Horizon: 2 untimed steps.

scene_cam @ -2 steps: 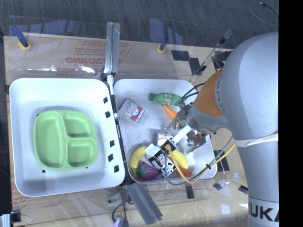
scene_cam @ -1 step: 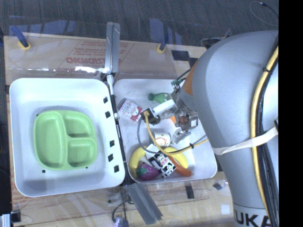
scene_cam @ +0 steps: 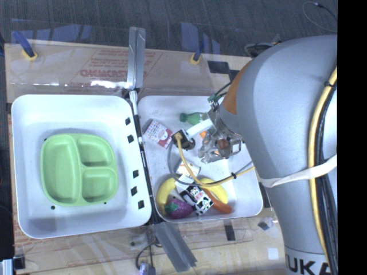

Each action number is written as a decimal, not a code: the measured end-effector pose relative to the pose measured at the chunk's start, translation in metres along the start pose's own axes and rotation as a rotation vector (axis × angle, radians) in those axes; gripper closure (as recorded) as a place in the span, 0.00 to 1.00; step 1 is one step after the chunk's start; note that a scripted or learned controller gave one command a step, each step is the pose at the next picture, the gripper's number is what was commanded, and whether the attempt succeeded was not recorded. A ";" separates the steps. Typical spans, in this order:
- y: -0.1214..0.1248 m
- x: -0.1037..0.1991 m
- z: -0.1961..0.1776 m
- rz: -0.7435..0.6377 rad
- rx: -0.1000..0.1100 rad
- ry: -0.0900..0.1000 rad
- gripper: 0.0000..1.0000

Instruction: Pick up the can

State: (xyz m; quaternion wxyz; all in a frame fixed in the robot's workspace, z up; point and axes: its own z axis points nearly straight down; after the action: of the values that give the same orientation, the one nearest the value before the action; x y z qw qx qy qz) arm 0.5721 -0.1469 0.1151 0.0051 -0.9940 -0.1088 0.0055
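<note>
Clutter first, at the near edge of the right-hand shallow white bin (scene_cam: pixel 243 191): a purple bunch of grapes (scene_cam: pixel 176 208), a black-and-white cow-patterned carton (scene_cam: pixel 198 199), an orange carrot (scene_cam: pixel 218 201) and a yellow rounded fruit (scene_cam: pixel 166 189), all packed touching one another. None of that reads as the can.

Moving up to the middle of the bin, toward its right edge, the two-finger gripper (scene_cam: pixel 221 146) hangs low under the grey arm (scene_cam: pixel 287 125). Whether it is released or clenched I cannot tell; the wrist hides it. Just beneath it glints a small silvery, brown-tinted shape (scene_cam: pixel 213 153), and that is my best guess for the can, though it is too blurred to be sure. A yellow cable (scene_cam: pixel 182 150) loops just beside it.

Farther on, near the far edge, lie a green bottle-like piece (scene_cam: pixel 192 118) and a red-and-white packet (scene_cam: pixel 156 132).

So the advice: centre squarely over that silvery shape, straddle its rounded sides, keep clear of the cable loop, and close before lifting straight up. A skewed grip on a smooth can would likely slip.

Over in the left white bin (scene_cam: pixel 34 110), a green divided plate (scene_cam: pixel 79 168) sits well apart from the action.
</note>
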 end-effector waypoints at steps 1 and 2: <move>-0.024 0.039 0.024 -0.042 -0.007 0.005 1.00; -0.024 0.039 0.024 -0.042 -0.006 0.005 0.00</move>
State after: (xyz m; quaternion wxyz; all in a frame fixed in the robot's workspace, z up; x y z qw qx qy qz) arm 0.6047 -0.1150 0.0906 0.0023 -0.9915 -0.1297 0.0028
